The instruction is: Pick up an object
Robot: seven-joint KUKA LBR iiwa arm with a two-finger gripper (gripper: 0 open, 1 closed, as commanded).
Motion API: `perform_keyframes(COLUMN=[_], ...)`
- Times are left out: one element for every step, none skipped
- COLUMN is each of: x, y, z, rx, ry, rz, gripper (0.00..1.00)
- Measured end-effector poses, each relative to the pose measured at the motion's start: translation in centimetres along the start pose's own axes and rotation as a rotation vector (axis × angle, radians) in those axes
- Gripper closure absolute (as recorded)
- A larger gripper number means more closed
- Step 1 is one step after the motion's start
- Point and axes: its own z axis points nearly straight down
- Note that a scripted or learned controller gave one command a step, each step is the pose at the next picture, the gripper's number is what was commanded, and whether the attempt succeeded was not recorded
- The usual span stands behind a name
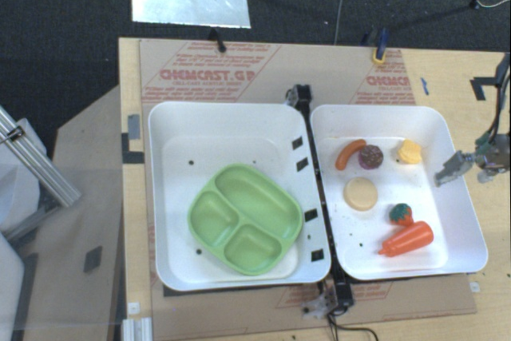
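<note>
Toy foods sit loosely spaced in the right bin: a carrot near the front edge, a round cream disc mid-floor, a sausage toward the back. The gripper hangs over that bin's right rim, holding nothing; how its fingers are set I cannot tell. A green divided plate lies in the left bin.
</note>
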Motion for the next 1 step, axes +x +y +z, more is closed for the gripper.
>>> perform_keyframes(x=[3.08], y=[5.50], z=[-15.80], rx=[-0.020], ry=[-0.005], rz=[-0.007], gripper=[0.00])
